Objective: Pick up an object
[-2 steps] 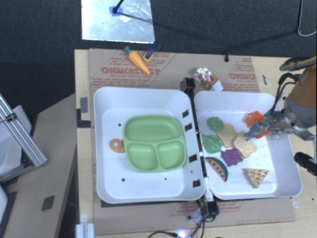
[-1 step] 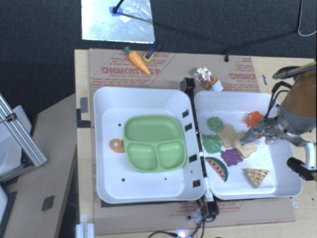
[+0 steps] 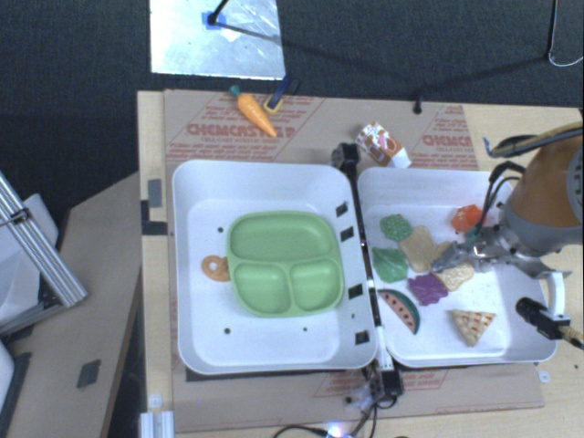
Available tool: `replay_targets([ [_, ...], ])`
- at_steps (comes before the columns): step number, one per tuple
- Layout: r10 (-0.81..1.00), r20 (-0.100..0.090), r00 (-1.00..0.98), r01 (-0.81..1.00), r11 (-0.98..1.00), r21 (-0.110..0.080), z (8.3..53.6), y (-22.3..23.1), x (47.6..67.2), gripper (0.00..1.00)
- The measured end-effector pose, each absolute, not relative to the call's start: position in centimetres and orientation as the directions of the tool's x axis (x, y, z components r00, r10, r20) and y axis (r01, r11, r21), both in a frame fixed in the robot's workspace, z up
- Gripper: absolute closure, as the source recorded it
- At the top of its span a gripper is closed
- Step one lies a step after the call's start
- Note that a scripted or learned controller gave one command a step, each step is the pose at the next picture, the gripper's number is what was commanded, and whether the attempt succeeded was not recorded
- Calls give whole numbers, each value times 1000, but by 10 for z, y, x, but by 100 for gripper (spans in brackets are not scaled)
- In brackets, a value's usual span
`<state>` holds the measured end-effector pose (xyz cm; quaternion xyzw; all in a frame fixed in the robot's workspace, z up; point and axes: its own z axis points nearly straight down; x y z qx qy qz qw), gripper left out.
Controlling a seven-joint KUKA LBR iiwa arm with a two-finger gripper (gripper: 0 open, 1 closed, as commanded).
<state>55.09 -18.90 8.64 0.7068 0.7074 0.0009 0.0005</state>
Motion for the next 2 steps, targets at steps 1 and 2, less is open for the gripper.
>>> replay_targets([
  [1,1000,-4,-1,1000,1,10,100,-190,553,100],
  [2,1000,-3,-4,1000,4,7,162,-193,561,100],
])
